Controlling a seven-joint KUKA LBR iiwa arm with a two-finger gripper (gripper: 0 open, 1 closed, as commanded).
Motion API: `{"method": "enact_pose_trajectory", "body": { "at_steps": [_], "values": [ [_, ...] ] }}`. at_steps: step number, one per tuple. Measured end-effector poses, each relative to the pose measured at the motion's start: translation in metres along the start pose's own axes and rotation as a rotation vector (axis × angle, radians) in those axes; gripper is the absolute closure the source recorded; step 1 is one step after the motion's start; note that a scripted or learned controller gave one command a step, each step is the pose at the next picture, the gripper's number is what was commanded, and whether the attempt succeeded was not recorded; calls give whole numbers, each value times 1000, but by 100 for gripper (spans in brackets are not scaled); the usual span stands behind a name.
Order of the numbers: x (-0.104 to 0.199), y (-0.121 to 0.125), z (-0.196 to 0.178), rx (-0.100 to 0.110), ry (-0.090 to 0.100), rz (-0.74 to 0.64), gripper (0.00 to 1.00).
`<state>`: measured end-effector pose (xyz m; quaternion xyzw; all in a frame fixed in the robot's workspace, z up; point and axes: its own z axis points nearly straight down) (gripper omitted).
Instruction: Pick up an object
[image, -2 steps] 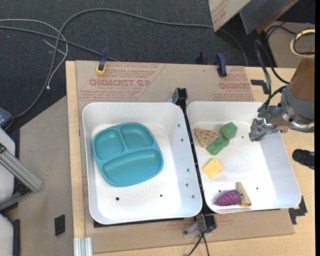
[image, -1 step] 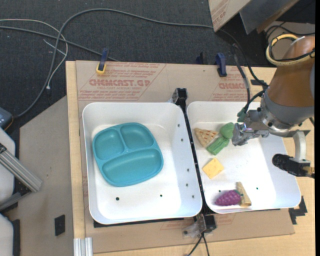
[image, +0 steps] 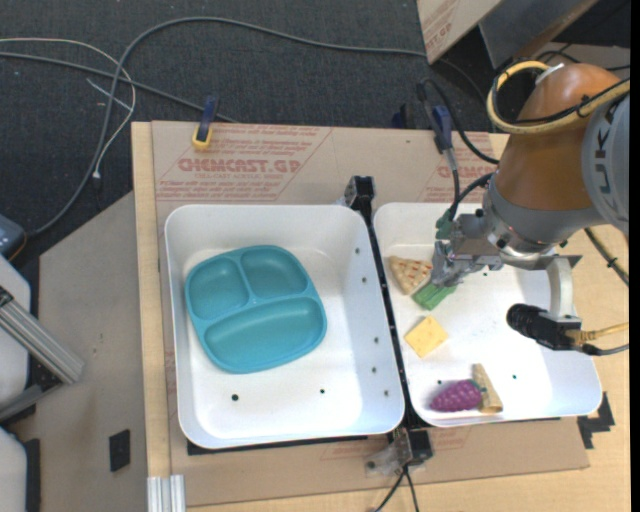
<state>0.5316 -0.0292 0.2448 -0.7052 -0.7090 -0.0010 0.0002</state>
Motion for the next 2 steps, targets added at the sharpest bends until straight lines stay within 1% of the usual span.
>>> {"method": "enact_pose_trajectory", "body": {
  "at_steps": [1, 2],
  "values": [
    [52, -4, -2, 2, 1, -1, 100],
    [107, -7, 8, 6, 0, 0, 100]
  ]
}}
